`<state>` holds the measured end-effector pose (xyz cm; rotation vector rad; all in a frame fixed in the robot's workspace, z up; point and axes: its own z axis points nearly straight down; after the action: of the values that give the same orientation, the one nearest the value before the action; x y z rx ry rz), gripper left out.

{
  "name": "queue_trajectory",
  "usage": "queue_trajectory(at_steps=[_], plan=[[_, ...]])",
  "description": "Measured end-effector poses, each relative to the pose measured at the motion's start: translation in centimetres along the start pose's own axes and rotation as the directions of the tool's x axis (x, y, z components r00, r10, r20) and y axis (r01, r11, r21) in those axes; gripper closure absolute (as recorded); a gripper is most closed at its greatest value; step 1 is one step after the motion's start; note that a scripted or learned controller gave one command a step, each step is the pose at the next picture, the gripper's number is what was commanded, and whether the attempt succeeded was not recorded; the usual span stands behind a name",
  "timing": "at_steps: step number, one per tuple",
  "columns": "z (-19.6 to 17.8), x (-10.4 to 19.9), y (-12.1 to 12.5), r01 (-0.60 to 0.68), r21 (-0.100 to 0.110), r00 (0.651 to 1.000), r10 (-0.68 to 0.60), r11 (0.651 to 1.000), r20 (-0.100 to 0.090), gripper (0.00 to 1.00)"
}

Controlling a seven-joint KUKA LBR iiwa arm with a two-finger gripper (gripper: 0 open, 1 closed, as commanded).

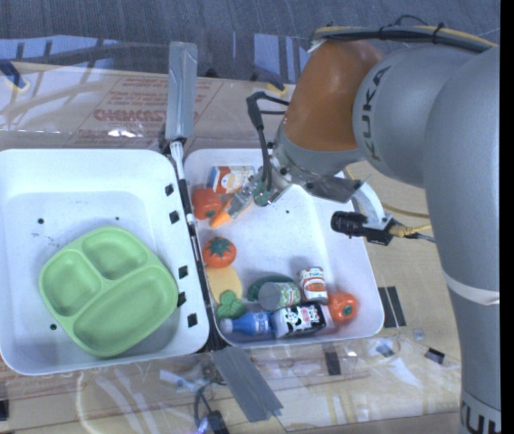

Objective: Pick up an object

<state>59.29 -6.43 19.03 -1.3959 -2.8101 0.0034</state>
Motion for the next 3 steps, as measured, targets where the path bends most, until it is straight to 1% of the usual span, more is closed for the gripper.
queue_trajectory(at_steps=[1, 2, 3], plan=[[-0.1, 1.5, 0.5, -0.302, 0.002, 0.953, 0.302, 0.953, 0.000, 0.00], [0.1, 2.8, -2.2, -0.445, 0.003, 0.895, 0.445, 0.895, -0.001, 0.00], [0.1, 3.7, -6.1, -0.229, 0.002, 0.973, 0.229, 0.973, -0.002, 0.00]])
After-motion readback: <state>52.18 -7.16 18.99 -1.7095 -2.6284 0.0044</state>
